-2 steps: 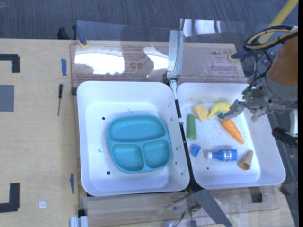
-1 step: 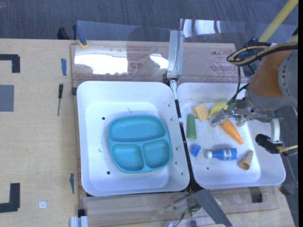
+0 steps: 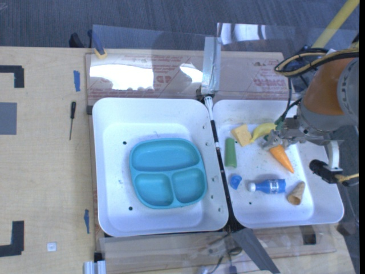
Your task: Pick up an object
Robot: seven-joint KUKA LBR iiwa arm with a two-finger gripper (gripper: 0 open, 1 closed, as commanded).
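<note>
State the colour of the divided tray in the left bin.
Light blue tray, seen in the camera view.

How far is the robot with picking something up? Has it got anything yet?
Nothing looks picked up yet. The hand is low in the right bin, right by the banana and the top of the carrot, but I can't tell if it has gripped either. The green stick, bottle, cone and yellow block lie on the bin floor. Grabbing and lifting are left.
</note>
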